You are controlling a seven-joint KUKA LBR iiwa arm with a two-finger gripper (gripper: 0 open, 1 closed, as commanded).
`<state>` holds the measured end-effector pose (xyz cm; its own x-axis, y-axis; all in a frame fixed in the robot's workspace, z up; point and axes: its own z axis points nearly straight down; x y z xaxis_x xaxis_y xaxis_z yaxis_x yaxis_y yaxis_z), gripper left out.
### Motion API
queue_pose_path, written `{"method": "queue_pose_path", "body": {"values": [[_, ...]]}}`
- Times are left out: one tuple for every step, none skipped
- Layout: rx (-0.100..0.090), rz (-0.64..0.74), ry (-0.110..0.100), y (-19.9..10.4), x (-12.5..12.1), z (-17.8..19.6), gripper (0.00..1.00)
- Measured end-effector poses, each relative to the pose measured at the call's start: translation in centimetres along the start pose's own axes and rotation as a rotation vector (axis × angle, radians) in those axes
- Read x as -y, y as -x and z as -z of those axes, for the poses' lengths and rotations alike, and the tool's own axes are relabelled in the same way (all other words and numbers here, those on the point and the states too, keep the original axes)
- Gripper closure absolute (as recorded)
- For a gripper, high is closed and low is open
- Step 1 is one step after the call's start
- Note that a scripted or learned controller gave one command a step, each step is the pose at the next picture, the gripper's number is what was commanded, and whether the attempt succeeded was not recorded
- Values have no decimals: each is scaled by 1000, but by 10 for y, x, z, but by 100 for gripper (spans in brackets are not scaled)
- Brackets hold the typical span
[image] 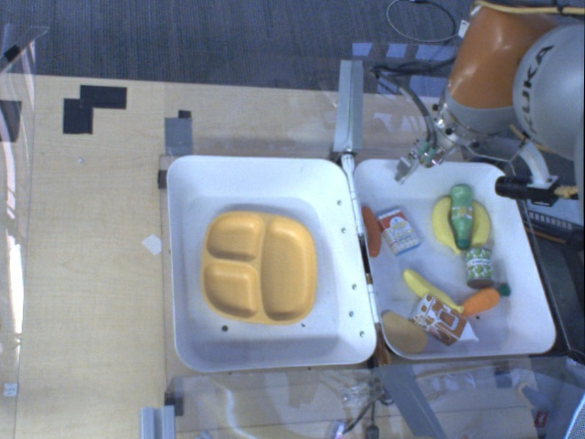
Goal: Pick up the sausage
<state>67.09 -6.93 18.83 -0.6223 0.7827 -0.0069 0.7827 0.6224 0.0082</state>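
At bin's left wall, sausage (370,231), partly hidden

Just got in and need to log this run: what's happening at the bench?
The arm's gripper hangs over the back edge of the right bin, holding nothing. The sausage it is meant to pick lies untouched against that bin's left wall, beside a small carton. The left bin holds a yellow divided tray.

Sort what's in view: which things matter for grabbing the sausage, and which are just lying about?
For the job: sausage, gripper, right bin.

Lying about: yellow tray, left bin, small carton, banana, green bottle, carrot.
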Motion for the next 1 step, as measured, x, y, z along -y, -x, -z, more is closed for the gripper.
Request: {"method": "queue_pose_path", "body": {"values": [[-1, -1, 0, 0, 0, 0, 0]]}}
